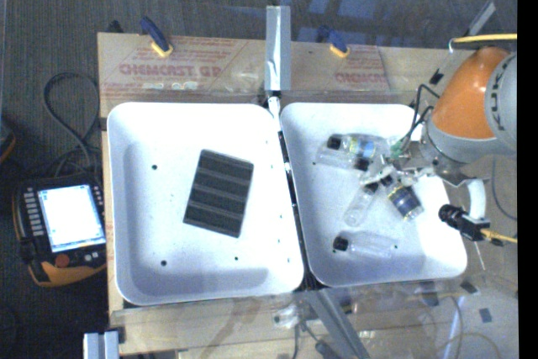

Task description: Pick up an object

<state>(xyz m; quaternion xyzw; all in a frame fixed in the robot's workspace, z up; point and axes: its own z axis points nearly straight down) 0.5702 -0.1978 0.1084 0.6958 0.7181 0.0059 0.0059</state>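
Bottles, small clear ones with dark caps, lie tumbled on their sides in the right bin [437, 261], loose enough that any one might serve as the pick. A dark-labelled bottle [405, 202] sits directly under the gripper [395, 172], with another clear bottle [360, 208] just to its left and one more [363, 245] lying nearer the bin's front edge; a further bottle [353, 147] rests just beyond the gripper toward the back wall. The arm [475, 109] leans in from the right, wrist low over this cluster, presumably to take whichever bottle lies under it. Whether its fingers are parted or closed on anything cannot be made out among the clear plastic. Well off to the gripper's left, a dark ribbed pad [218, 192] lies flat in the left bin [134, 265].
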